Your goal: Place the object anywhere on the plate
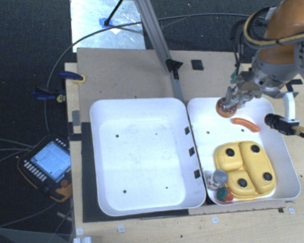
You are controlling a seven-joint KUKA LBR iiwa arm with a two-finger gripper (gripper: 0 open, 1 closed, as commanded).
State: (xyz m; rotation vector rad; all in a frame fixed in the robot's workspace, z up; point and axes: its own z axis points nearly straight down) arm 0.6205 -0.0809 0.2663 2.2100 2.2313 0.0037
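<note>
Two shallow white bins sit side by side on the brown surface (140, 74). The left bin (140, 154) shows bare white floor with a few dark dots. The right bin (287, 153) holds a yellow sectioned plate (245, 167) with four compartments, each marked by a dark dot. Just off the plate's near-left corner lie a small grey can (220, 177) and a cluster of little toys in green and red (223, 193), touching or nearly touching the plate's edge. An orange sausage-shaped toy (244, 123) lies on the bin floor beyond the plate, apart from it.

The gripper (230, 103) hangs over the far left corner of the right bin, right at a small round brown object (224, 109) that looks like a toy donut. The object rests against the bin's far rim, well apart from the plate. Whether the gripper is apart, together or clamped on the round object cannot be told from this angle.

A handheld control pendant (46, 164) with a lit screen lies off the surface at the left; no writing on it can be read.
</note>
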